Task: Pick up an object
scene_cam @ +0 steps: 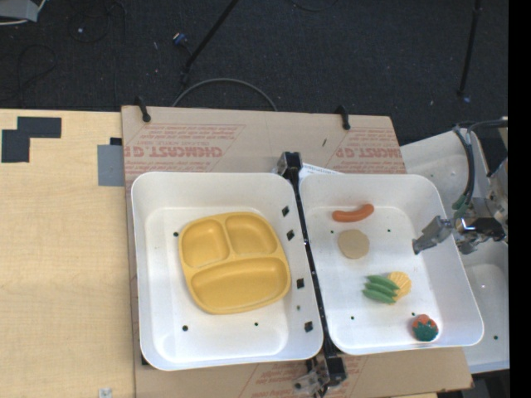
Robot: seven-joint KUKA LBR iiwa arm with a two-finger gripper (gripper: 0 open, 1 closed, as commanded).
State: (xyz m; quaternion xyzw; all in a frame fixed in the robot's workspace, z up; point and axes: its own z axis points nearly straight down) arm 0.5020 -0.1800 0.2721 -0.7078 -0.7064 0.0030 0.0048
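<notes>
A: Where do you see the gripper [433, 235]?

B: You have it at the right bin's [444, 196] right wall. Whether it is released or clenched you cannot tell.

A: And the objects?

B: In that bin: a sausage [353, 214], a tan disc [353, 244] just below it, a corn cob [387, 287], a strawberry [425, 327] near the corner. The yellow tray [234, 261] lies in the left bin [158, 222].

even bright light, soft shadows, img slightly blurry.
</notes>
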